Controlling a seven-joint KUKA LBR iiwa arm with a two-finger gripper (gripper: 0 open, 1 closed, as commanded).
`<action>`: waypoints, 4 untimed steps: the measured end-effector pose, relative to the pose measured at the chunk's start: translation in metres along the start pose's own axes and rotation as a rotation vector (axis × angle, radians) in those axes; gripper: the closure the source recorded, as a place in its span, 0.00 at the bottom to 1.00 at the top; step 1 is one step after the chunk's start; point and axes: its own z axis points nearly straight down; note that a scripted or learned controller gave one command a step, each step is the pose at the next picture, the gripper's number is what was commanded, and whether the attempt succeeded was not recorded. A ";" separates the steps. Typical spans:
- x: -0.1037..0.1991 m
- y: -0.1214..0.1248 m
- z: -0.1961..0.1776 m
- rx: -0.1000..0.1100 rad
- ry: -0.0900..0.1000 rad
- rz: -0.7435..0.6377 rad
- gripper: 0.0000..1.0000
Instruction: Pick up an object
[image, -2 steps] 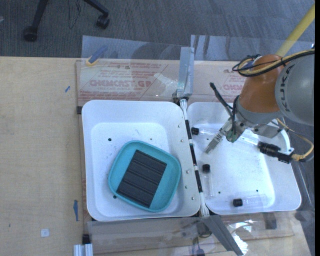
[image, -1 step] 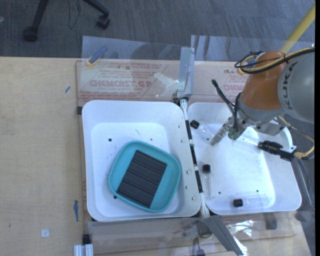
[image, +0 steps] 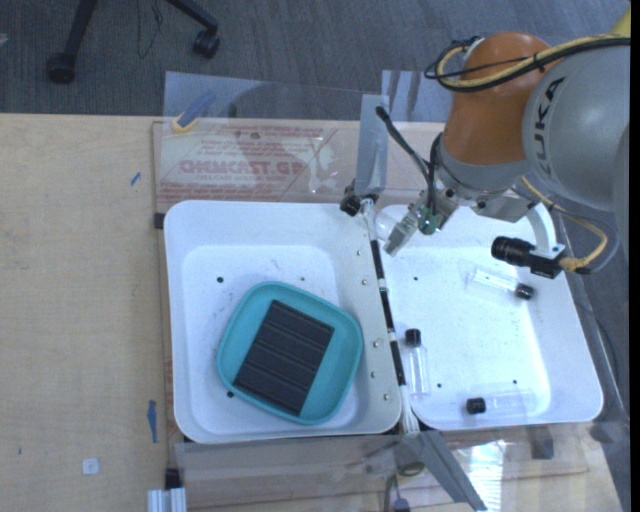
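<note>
Clear vial (image: 497, 281) with a black cap lies on the right bin's (image: 570, 400) white floor, right of and below the gripper (image: 404, 233), well apart from it. The gripper hangs just beside the ridge (image: 376, 335) between the bins, with bare bin floor open to its right and the pale wooden bench (image: 80, 300) far to its left. Whether it is open or grips anything cannot be told.

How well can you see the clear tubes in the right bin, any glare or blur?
Camera view: sharp, evenly lit, soft shadows. The clear tubes nearly vanish against the white right bin; their black caps stand out. Glare streaks the plastic sheet at the top.
</note>
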 end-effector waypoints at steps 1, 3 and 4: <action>0.004 0.025 -0.028 -0.001 -0.002 0.160 1.00; 0.012 0.044 -0.028 0.003 0.000 0.791 1.00; 0.013 0.045 -0.038 0.002 -0.004 0.787 1.00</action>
